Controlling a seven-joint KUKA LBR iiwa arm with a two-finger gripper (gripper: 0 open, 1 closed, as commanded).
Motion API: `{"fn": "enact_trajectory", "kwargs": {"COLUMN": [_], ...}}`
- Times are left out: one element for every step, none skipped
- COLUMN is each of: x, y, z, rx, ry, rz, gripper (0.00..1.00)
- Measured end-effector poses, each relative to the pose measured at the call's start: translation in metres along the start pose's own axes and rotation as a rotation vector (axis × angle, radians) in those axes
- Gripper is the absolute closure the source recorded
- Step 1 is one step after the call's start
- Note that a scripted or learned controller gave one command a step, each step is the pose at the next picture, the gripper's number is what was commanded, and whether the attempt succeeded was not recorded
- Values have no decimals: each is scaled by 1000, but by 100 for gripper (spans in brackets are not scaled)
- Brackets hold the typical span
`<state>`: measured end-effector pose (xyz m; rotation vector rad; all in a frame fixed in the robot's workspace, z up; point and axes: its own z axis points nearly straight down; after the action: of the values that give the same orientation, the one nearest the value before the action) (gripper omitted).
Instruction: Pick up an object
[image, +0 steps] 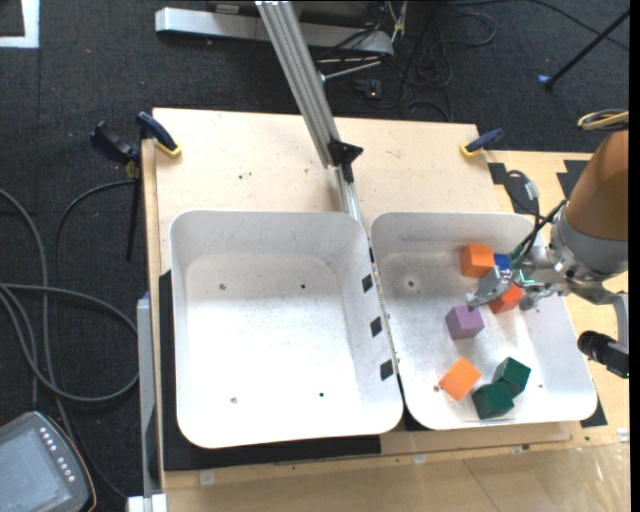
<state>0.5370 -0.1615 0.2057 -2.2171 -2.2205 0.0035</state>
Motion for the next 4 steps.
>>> {"fn": "enact_trajectory", "kwargs": {"x": [0, 7, 7, 7], "y": [1, 1, 1, 2], "z": [-2, 60, 112, 100], "rx": [-4, 2, -3, -4], "ry": [-1, 1, -2, -1], "rz": [1, 1, 2, 2], "gripper": [0, 0, 0, 100]}}
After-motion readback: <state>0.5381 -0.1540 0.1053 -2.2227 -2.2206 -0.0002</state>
